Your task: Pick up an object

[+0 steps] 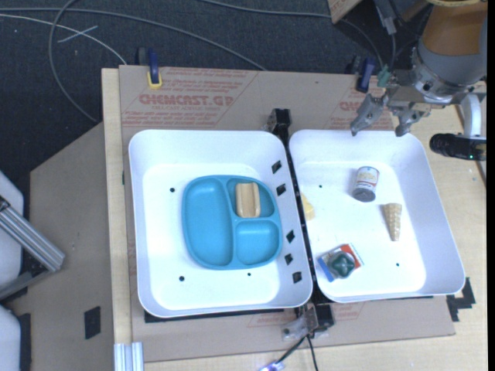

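- Gripper hangs spread and bare above the right bin's far rim.
- Small can, nearest it, looks light, stiff, slippery; grasp across its sides.

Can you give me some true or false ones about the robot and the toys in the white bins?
1. The blue plate sits in the left bin. True.
2. The tool is holding the little can. False: the tool hangs above the far edge of the right bin with open fingers and nothing between them, and the can rests on the bin floor.
3. A tan block lies in one of the plate's compartments. True.
4. The cone is in the left bin. False: it lies in the right bin, near the can.
5. The green and red toy is on the blue plate. False: it lies in the right bin, near the front.
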Motion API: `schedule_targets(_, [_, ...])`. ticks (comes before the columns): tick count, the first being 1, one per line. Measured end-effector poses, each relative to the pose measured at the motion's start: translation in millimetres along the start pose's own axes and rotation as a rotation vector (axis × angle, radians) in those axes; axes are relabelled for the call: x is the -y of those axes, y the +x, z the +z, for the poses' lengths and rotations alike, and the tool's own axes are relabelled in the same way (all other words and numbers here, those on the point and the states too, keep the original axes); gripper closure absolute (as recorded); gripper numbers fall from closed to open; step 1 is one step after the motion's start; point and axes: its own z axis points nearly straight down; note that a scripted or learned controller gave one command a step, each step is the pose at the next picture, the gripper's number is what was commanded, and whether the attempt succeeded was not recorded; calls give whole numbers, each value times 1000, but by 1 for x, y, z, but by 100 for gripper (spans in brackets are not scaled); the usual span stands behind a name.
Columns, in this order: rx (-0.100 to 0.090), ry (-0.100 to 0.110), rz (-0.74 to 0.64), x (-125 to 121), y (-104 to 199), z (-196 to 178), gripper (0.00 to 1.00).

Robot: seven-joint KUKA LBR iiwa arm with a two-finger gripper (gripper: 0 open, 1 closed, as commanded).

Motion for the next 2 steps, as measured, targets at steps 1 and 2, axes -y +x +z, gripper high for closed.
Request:
schedule_targets(1, [1, -13, -2, -2, 0, -7, 0])
schedule_targets(2, [1, -9, -2, 2, -5, 37, 0])
